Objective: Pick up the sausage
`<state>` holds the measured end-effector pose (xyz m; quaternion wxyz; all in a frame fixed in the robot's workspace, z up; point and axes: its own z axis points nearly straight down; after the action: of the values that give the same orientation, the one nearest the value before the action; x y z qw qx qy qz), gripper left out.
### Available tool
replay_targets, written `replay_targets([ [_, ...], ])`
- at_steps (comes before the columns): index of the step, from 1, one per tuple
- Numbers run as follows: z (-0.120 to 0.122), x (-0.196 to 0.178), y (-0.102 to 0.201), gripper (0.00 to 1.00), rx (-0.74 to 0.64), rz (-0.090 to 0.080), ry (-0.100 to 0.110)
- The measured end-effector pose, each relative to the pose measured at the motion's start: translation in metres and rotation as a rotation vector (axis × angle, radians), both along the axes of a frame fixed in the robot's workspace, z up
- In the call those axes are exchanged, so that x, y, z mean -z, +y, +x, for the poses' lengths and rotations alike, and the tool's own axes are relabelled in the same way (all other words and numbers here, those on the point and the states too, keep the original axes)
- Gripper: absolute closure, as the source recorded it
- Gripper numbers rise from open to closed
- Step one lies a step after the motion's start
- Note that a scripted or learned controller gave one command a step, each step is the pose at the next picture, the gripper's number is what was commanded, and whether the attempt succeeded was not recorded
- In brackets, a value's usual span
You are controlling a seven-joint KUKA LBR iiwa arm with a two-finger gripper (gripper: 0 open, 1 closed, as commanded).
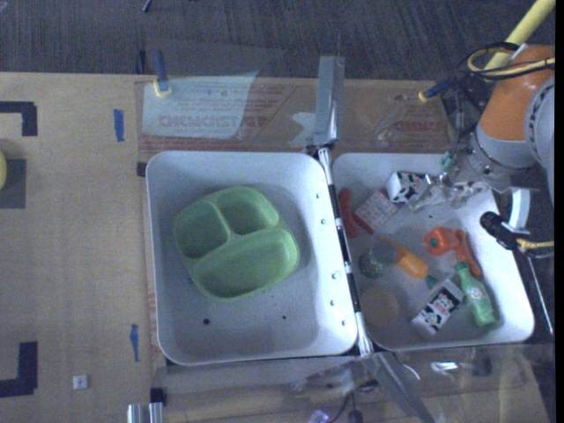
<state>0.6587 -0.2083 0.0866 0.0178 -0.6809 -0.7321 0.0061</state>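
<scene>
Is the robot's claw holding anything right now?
I can't tell. The gripper is blurry at the back of the right bin, near a cow-print carton. The sausage lies apart by the left wall.

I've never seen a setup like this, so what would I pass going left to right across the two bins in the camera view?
Green divided plate → red sausage → carrot → green bottle.
</scene>
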Motion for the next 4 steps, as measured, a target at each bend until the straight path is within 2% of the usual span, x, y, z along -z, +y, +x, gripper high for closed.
replay_targets([
  [1,0.01,-0.098,0.038,0.0,-0.073,-0.017,-0.041],
  [2,0.013,-0.024,0.06,0.0,-0.096,-0.021,-0.055],
  [4,0.013,-0.024,0.06,0.0,-0.096,-0.021,-0.054],
])
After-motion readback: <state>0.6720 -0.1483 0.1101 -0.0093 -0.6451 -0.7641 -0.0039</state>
